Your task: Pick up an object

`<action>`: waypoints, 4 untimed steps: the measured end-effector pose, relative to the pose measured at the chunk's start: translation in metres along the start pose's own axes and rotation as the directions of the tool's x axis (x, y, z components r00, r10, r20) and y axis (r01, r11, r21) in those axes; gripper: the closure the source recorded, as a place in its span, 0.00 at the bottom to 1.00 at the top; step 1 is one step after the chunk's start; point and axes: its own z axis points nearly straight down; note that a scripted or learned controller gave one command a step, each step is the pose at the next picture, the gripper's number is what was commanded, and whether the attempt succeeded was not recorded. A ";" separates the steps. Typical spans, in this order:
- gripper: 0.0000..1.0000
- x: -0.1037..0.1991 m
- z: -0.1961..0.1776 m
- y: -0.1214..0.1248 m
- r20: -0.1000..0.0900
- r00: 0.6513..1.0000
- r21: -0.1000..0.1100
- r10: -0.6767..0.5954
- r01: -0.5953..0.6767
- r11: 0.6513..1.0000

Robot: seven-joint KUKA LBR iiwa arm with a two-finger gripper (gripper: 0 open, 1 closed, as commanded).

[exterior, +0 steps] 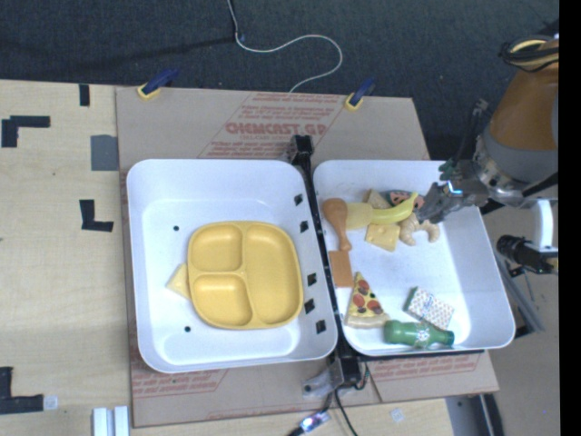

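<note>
Green plastic bottle (417, 335) sits frontmost in the right white bin (481, 271). Gripper (434, 203) hovers over the crowded yellow banana (392, 213); can't tell its state, so it'll probably snag neighbours.

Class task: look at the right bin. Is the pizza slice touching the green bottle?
Apart. The camera view shows a strip of white bin floor between the pizza slice and the green bottle lying below it.

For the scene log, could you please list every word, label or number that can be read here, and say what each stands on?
"CHEMCAST GP": red print on the cardboard sheet under the two bins, seen upside down near its far edge. The smaller red lines beside it are too blurred to read.
Small patterned packet in the right bin: its markings are too small to read.
Green bottle: no readable label.
</note>
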 end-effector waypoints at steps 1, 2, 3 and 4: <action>1.00 0.051 0.001 0.019 -0.002 1.000 0.002 -0.005 0.005 1.000; 1.00 0.078 0.011 0.016 0.000 1.000 0.004 -0.001 0.001 1.000; 1.00 0.083 -0.009 0.016 0.000 1.000 0.001 0.000 0.000 1.000; 1.00 0.079 -0.008 0.011 0.000 1.000 0.003 0.001 -0.001 1.000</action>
